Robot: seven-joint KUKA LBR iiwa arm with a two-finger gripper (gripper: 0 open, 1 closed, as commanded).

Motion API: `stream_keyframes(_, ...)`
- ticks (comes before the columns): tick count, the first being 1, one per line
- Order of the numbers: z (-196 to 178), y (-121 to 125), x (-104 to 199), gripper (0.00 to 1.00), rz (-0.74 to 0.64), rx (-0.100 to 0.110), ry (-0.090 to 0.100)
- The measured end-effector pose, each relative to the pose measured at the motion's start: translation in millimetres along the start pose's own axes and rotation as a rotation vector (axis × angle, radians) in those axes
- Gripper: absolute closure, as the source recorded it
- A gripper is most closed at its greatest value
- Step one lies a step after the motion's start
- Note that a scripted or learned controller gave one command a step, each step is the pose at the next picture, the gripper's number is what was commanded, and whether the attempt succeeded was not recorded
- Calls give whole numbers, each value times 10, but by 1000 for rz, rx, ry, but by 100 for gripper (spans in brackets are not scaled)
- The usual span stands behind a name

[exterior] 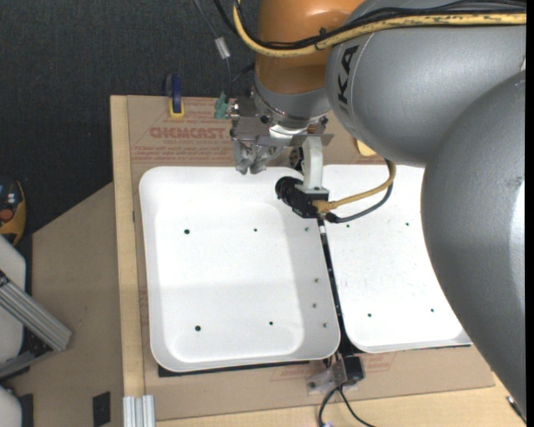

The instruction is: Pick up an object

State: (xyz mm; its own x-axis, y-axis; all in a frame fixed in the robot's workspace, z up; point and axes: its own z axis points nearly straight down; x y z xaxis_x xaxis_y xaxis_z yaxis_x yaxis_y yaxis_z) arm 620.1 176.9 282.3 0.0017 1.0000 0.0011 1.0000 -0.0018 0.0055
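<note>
Gripper [250, 158] hangs at the far edge of the left bin [167, 275], its small metal fingers pointing down over the bin's back rim; they are dim and partly lost under the wrist, so I cannot tell whether they are apart or together, and nothing can be made out between them. Just to its right, a white bracket runs down to a black fitting [294, 193] that sits over the seam between the two bins, with a tan cable [367, 198] looping from it across the top of the right bin [392, 292]. Above the gripper is the grey wrist and, higher, the orange band [304, 25], with yellow and black cables draped around it. The great grey bulk of the arm [450, 125] fills the upper right and hides much of the right bin's far side. No object to pick up can be seen on the white floors of the two bins, which show small dark dots; the left bin's near half lies in soft shadow. Both bins rest on a brown board printed with red lettering [188, 132], a blue and yellow clamp [175, 96] gripping its far edge. A small black connector [346, 369] with wires sits at the board's near edge, between the bins.
</note>
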Motion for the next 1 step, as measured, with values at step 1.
stream_keyframes(1, -478, 114, -412, 100, 2, -2, -1)
